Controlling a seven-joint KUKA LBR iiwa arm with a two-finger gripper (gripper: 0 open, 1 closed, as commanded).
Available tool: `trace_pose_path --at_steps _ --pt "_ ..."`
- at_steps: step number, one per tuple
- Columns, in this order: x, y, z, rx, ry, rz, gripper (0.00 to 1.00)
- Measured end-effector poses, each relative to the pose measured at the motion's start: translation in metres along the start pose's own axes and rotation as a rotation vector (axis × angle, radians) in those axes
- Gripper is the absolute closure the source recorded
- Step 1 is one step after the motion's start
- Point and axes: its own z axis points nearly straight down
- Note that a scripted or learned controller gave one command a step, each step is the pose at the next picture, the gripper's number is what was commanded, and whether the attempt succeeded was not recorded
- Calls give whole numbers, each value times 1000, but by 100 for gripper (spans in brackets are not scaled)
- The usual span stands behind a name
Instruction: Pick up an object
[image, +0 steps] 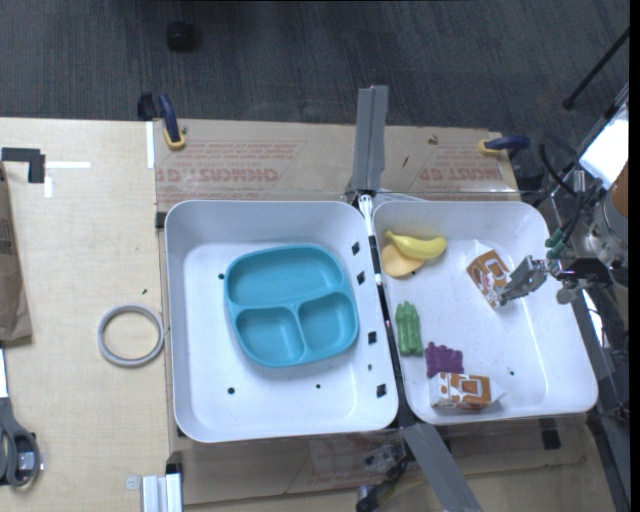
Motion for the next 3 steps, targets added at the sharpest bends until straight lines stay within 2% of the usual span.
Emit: trace_pose_path --at_steps 1,2,3 --pt "-43 73 68 -1 0 -217 0" --pt "-46 101 109 -1 0 -167 0" --pt "-59 124 197 -4 -1 -291 0"
